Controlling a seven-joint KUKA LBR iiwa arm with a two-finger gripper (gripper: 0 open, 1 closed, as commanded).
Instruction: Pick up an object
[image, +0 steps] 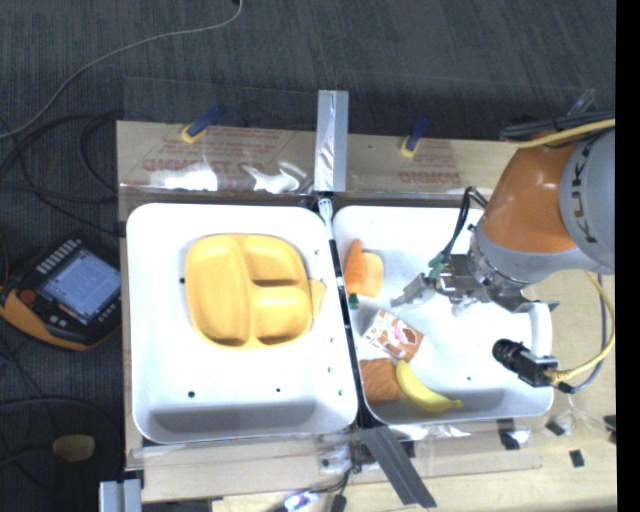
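The right bin holds an orange wedge-shaped piece against its left wall. Below it lie a small printed packet, a brown round item and a yellow banana near the front left corner. My gripper hangs over the middle of the right bin, pointing left. It sits to the right of the orange piece and just above the packet, apart from both. Nothing shows in its grasp.
The left bin holds a yellow divided plate. A ridge separates the two bins. The arm's orange band covers the right bin's far right corner. A handheld controller lies on the floor to the left.
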